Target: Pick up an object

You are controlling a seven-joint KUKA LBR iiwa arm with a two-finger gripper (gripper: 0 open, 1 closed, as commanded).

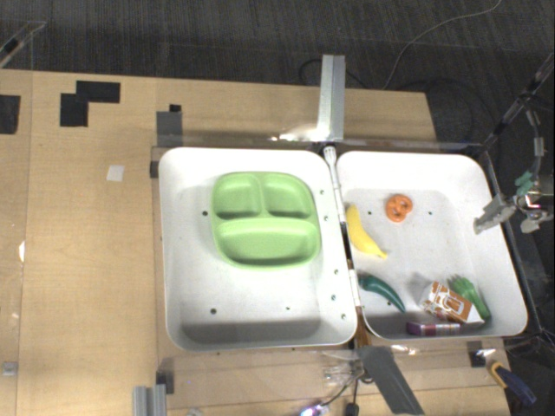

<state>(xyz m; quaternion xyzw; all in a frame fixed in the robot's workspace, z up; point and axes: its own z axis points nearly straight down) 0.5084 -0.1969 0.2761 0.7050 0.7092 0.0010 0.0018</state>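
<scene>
Hovering at the right white bin's (486,176) right rim, the two-finger gripper (496,216) touches nothing; finger spacing cannot be determined.

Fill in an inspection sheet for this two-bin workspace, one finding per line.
Surface: wooden bench bearing a left white bin and a right white bin side by side.
Job's things: in the right bin, a yellow banana, small orange round toy, dark green curved piece, orange-and-white packet, green leafy item and purple marker.
Clutter: light green three-compartment plastic plate in the left bin.
Grippers: end effector at the right bin's right edge; finger state unclear.
Cables: thin white cable on the floor.
Surroundings: dark carpet; black tape marks on the bench.
</scene>
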